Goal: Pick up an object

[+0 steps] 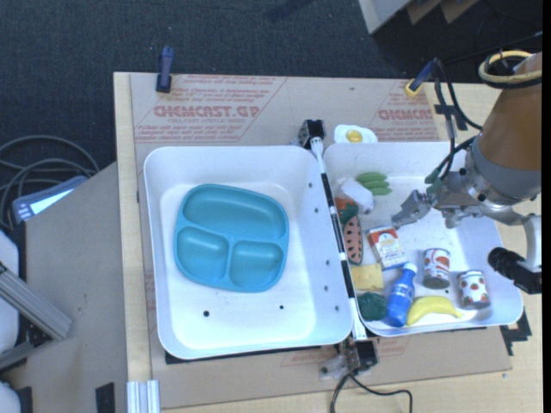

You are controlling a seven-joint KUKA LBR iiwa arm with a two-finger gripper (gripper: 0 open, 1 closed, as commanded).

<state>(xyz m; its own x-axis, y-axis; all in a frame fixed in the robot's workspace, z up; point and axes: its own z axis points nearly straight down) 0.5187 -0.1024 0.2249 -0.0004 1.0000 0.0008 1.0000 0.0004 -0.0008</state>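
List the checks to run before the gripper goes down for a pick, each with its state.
1. Gripper over the right bin: ok.
2. Nothing between its fingers: cannot tell.
3. Items in reach: ok; carton, cans and bottle lie below.
4. Target apart from neighbours: not ok; bottle touches banana.
5. Blue tray lies apart in the left bin: ok.

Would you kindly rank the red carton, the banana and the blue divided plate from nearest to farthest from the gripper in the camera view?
Measured from the gripper over the right bin:
1. Red carton, just below and left of it, in the right bin.
2. Banana, at the right bin's near edge.
3. Blue divided plate, across the divider in the left bin.
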